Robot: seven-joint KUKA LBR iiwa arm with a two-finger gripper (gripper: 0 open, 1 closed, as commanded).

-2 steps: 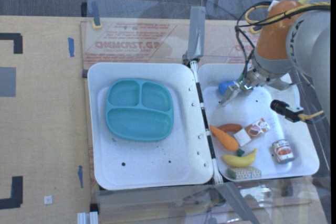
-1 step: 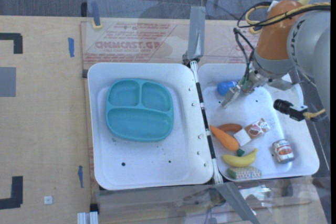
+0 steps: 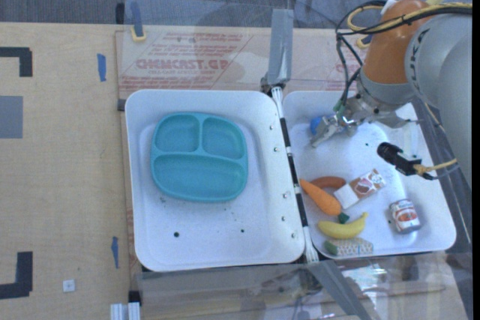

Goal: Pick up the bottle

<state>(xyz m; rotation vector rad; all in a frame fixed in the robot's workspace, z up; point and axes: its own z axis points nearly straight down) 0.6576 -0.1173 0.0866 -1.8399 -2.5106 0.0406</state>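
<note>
Tool (image 3: 328, 133), fingers parted and grasping nothing, low in right bin (image 3: 442, 236); blue bottle (image 3: 319, 124) touching its rear side; carrot (image 3: 321, 198), banana (image 3: 343, 226) nearer front.

Grey arm reaching from right, claw (image 3: 325, 133) lowered, pointing left

Two white bins and their other contents

A teal divided plate (image 3: 199, 157) is set in the left bin (image 3: 150, 236); a carrot (image 3: 321, 198), banana (image 3: 343, 227), small can (image 3: 404, 215) and wrapped snack (image 3: 360, 187) are laid in the right bin (image 3: 442, 232).
</note>
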